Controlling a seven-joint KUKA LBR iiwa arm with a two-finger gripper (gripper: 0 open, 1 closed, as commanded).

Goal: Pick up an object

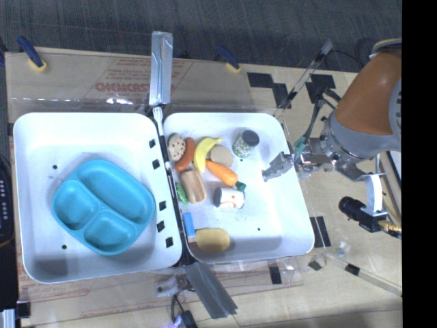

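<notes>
A: The gripper [276,167] is hovering at the right bin's [293,217] three o'clock rim; grip state, I cannot tell.

B: The carrot [222,172] is lying centrally, at nine o'clock from it; descending squarely seems advisable.

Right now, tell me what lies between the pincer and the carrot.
In the camera view, bare white floor of the right bin separates the pincer from the carrot; nothing else lies on that stretch.

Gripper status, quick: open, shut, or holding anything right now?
Gripper: at the right bin's right rim, nothing visible between its fingers; open or shut cannot be told.
</notes>
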